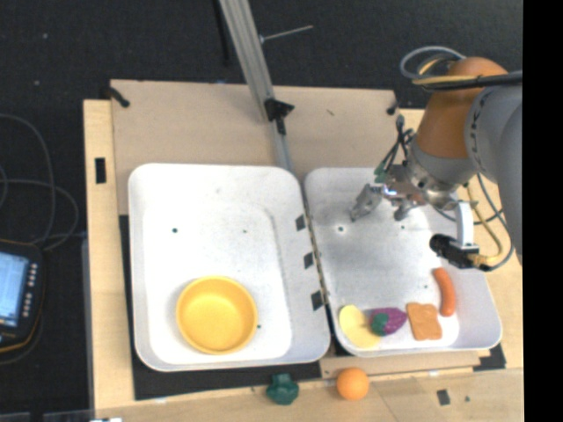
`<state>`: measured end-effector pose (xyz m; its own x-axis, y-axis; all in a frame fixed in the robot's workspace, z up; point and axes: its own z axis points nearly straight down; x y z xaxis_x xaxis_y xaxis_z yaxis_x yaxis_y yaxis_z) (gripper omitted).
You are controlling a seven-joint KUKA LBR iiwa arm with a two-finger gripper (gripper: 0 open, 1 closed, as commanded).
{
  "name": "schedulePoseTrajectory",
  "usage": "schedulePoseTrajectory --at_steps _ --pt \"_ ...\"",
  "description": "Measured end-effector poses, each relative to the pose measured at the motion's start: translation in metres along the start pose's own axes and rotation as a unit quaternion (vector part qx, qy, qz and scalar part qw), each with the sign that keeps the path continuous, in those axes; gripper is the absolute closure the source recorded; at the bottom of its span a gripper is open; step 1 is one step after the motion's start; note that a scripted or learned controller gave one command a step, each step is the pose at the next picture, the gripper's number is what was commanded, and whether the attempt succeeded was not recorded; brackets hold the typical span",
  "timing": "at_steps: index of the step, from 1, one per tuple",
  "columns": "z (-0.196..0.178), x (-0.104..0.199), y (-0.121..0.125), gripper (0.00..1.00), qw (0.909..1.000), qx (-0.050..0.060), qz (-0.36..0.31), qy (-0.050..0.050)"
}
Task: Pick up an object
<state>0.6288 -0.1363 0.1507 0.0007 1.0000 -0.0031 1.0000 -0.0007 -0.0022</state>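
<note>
The pale wooden worktop (193, 126) bears two shallow white bins side by side, the left bin (211, 200) and the right bin (352, 262), their inner rims touching at mid-worktop. Along the near edge, outside the bins, an orange ball (352, 383) lies just beside a small green object (282, 389).

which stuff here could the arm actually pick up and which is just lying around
Job candidates, in the right bin near the gripper: orange sausage, toast piece, purple and green item, pale yellow piece.

Lying about: yellow bowl in the left bin; orange ball and green toy on the bench.
</note>
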Motion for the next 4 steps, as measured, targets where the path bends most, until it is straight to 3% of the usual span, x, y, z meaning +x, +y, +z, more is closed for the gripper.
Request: schedulePoseTrajectory --at_steps 1,2,4 --pt "0.053 -0.001 -0.001 0.00 1.0000 0.001 0.001 0.000" --pt "0.038 -0.002 0.001 1.00 1.0000 -0.003 0.002 0.000" --pt "-0.063 -0.011 0.006 1.00 1.0000 -0.005 -0.001 0.001"
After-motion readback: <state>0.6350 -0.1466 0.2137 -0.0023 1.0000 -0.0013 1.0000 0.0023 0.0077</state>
